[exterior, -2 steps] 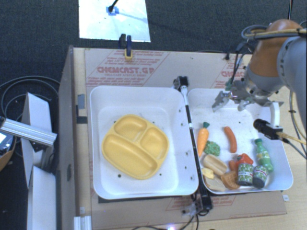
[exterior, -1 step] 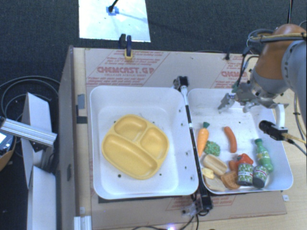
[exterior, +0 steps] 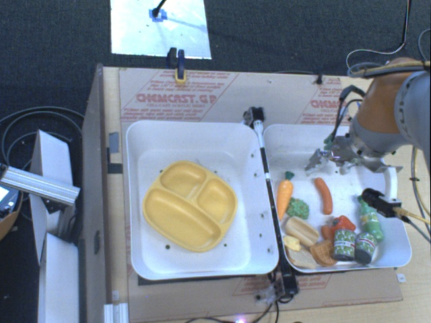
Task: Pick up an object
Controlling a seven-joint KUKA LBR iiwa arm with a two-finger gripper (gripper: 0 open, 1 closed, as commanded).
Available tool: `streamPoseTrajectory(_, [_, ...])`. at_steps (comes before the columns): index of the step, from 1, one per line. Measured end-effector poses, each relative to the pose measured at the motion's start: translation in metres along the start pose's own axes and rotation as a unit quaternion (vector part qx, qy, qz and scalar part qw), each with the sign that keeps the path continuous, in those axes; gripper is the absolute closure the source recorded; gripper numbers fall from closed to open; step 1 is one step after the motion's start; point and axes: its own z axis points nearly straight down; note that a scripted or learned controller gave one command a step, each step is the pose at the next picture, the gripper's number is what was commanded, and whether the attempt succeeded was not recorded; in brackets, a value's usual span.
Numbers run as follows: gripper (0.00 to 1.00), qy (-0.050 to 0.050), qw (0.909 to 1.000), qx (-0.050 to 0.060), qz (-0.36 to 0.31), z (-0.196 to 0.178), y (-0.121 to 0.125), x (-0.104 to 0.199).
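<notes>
Approach step: we judge nothing is picked yet.
The gripper point(exterior: 331, 159) hangs over the back of the right bin point(exterior: 404, 244); we cannot tell its fingers' state. Nearest target is the sausage point(exterior: 324, 195), a smooth orange-red link lying flat and clear of its neighbours, just in front of the gripper. Next move: line up over it and descend.

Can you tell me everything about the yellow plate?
The plate is yellow and looks like smooth plastic, with rounded corners. Raised ridges split it into three sections: one long one along the near side and two smaller ones behind it. It lies flat, turned at a slant, near the middle of the left bin. It rests on the bin's floor.
</notes>
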Motion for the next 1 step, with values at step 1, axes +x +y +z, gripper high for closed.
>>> streamPoseTrajectory(1, [0.0, 0.0, 1.0, 0.0, 0.0, 0.0345, -0.0203, -0.0037])
